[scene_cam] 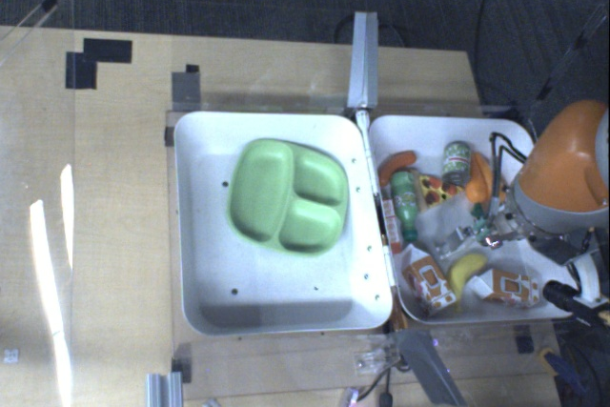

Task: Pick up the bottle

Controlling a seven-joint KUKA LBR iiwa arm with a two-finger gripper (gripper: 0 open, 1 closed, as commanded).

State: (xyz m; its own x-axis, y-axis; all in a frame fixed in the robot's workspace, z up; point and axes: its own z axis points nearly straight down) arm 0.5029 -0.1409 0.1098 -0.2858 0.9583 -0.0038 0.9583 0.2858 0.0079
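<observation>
- I read the current step as the approach: the arm (pixel 570 169) reaches into the right bin (pixel 515 312) from the right, and nothing is lifted yet.
- The gripper (pixel 484 234) sits low over the middle of that bin, just above the banana (pixel 464 272). I cannot tell how the claw stands; the wrist and glare hide it.
- The bottle (pixel 404 203), green with a red band near its top, lies on its side along the bin's left wall, just right of the divider between the bins. A can (pixel 457 163) lies near the far wall, with an orange item (pixel 479 178) just beside it.
- Two snack packets (pixel 426 284) (pixel 512 285) lie at the near edge, either side of the banana.
- The left bin (pixel 200 300) holds a green divided plate (pixel 287 195).
- Next move, in my judgement: shift the gripper left, across the clutter, until it is centred over the bottle, then align the claw across the bottle's narrow width before descending.
- Risk: neighbouring items touch the bottle and may be caught instead.
</observation>
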